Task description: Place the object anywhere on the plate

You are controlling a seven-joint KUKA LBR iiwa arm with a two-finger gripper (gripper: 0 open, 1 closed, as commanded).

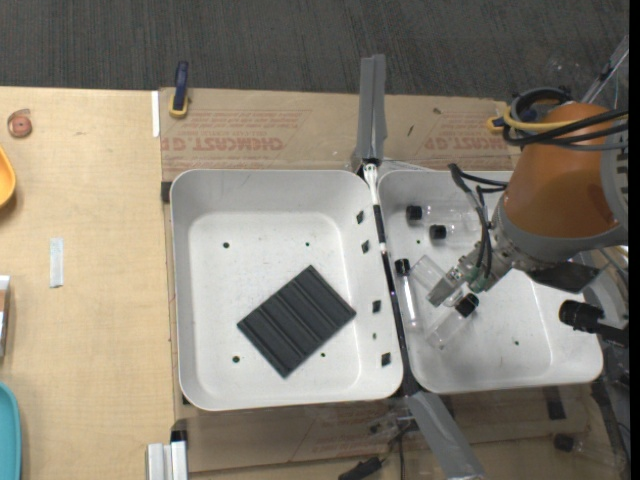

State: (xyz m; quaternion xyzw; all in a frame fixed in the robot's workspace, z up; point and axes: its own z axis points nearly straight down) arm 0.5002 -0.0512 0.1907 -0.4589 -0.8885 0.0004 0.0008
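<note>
Gripper [452, 293] sits low in the right bin [560, 363], close to the divider [385, 258] between the two bins. Finger spread — cannot tell; the fingers are clear plastic and blur into the white floor. Nothing is visibly held between them.

The plate [297, 320], a dark ribbed slab, lies at a slant on the floor of the left bin [200, 268], well left of the divider. The object itself is hard to name: small black bits [437, 232] lie on the right-bin floor just right of the divider, near the gripper, and any of them could be it.

Risks, as I judge them: a grasp closing on air, since the pieces are small and sit close to the bin wall; a piece slipping out while crossing the divider; a finger clipping the divider rim on a low transit.

Room: tight beside the divider on the right; the left bin floor around the plate is open — lift well clear of the rim before crossing over.
</note>
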